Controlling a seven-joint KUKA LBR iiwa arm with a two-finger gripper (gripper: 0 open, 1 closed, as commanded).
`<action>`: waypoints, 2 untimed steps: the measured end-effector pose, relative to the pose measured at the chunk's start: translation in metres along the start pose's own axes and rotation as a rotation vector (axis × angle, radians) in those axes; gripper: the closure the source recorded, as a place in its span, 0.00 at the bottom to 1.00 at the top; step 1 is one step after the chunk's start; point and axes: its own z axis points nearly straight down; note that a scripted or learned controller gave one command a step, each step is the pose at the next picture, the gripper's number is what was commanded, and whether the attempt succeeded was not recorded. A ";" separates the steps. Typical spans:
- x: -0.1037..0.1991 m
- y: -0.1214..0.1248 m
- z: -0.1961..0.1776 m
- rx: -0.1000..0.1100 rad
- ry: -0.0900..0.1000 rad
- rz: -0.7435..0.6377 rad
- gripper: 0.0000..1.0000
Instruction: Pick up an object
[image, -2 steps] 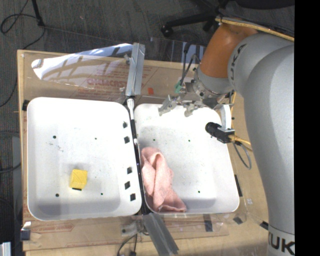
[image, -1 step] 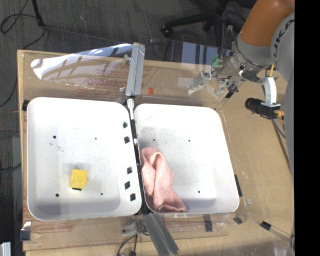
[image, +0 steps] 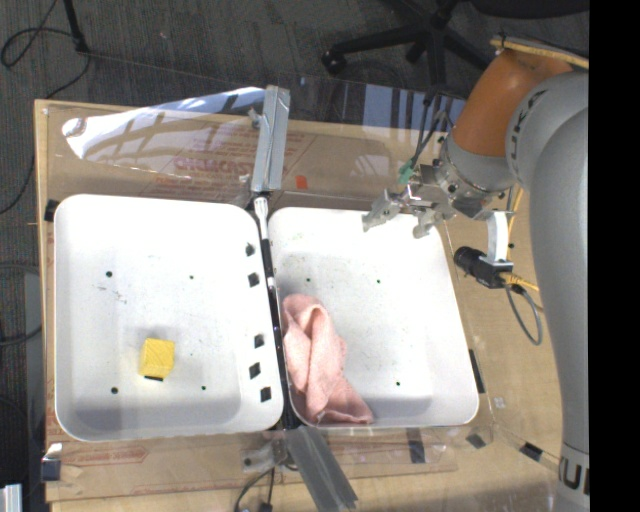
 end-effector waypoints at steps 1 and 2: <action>0.029 0.023 0.121 -0.002 -0.001 -0.060 0.00; 0.046 0.017 0.122 0.010 -0.004 -0.344 0.00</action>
